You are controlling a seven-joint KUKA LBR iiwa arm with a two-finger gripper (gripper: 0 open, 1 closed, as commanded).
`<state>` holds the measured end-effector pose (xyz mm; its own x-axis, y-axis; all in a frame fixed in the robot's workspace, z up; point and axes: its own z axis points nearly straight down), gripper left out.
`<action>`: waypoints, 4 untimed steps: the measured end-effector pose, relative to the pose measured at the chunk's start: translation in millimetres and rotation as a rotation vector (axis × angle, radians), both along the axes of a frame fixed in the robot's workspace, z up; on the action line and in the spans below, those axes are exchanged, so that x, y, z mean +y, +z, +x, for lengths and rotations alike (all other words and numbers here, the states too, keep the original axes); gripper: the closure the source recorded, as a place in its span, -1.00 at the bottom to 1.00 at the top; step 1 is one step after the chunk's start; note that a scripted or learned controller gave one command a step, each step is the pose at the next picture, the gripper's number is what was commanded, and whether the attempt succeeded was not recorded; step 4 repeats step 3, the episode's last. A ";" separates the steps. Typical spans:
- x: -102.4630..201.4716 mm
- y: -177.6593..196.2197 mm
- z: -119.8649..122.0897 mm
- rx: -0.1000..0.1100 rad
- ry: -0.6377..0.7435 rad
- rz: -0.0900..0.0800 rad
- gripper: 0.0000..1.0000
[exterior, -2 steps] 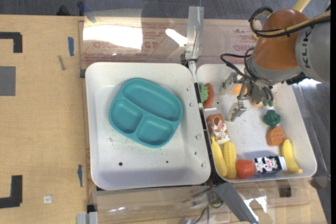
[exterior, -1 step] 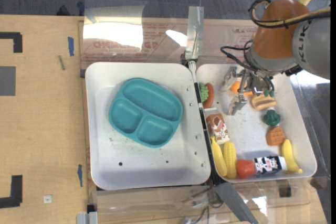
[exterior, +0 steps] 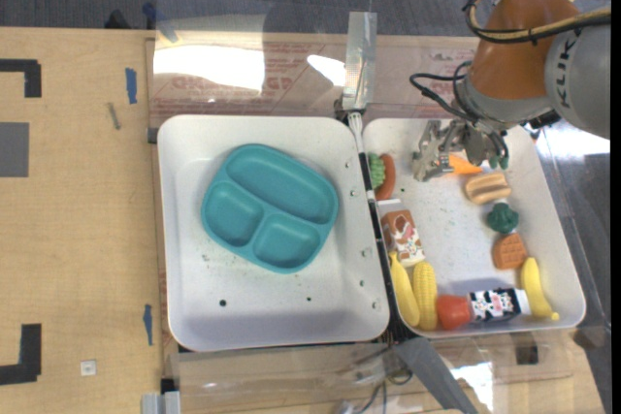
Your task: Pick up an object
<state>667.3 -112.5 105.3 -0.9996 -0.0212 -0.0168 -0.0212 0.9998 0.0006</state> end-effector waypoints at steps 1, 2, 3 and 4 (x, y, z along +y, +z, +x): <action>55.2 116.7 4.0 -0.005 0.034 -0.001 1.00; -67.4 122.3 0.6 0.005 0.327 -0.008 1.00; -64.2 122.2 1.3 0.005 0.331 -0.006 -1.00; -64.2 122.2 1.3 0.005 0.331 -0.006 -1.00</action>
